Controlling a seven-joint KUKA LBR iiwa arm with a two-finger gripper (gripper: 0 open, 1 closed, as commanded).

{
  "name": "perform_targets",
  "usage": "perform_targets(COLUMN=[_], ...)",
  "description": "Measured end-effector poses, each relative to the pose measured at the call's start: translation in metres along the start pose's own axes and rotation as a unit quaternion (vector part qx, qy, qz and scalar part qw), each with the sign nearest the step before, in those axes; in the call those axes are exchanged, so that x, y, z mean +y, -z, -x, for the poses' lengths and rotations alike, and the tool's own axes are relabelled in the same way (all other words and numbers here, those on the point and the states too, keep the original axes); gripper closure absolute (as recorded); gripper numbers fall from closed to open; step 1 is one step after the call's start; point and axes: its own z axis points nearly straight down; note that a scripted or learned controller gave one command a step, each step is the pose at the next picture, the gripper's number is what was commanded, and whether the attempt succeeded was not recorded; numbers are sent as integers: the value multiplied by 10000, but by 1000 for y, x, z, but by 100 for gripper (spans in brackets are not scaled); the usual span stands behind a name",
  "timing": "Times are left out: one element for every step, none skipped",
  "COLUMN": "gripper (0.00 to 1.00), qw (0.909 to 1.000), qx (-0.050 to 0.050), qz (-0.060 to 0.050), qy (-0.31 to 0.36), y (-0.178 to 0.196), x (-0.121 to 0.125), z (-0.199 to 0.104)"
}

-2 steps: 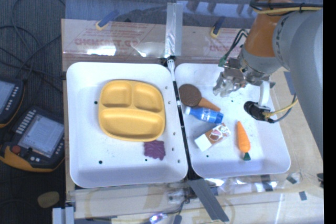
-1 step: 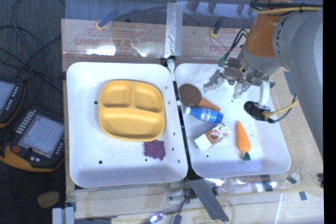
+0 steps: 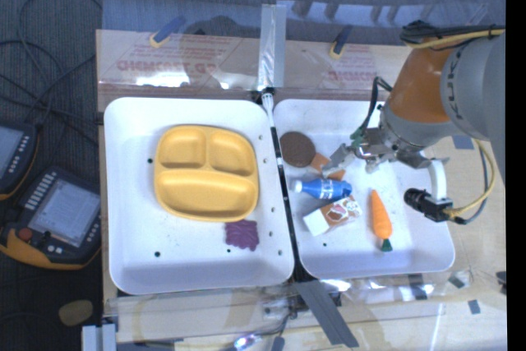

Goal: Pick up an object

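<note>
Grey arm w/ orange band enters from right; two-finger gripper (image 3: 355, 150) sits mid-right of frame over right white bin (image 3: 427, 247), can't tell if anything is held. Just below it: blue plastic bottle (image 3: 323, 190), white snack packet (image 3: 333, 214), orange toy carrot (image 3: 380, 216); brown round disc (image 3: 297, 148) to its left. Left white bin (image 3: 131, 259) has yellow divided plastic tray (image 3: 205, 173) and purple grape cluster (image 3: 242, 235), centre-left.

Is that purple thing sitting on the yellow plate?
No. The purple thing lies on the white floor of the left bin, just beside the near edge of the yellow plate.

Bench (image 3: 189, 66) with two white bins (image 3: 131, 259)
</note>
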Motion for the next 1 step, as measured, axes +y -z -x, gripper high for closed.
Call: perform_targets(gripper=[0], qw=[10000], qx=[-15], qz=[56], qy=[62], y=[-31], x=[-47], z=[28])
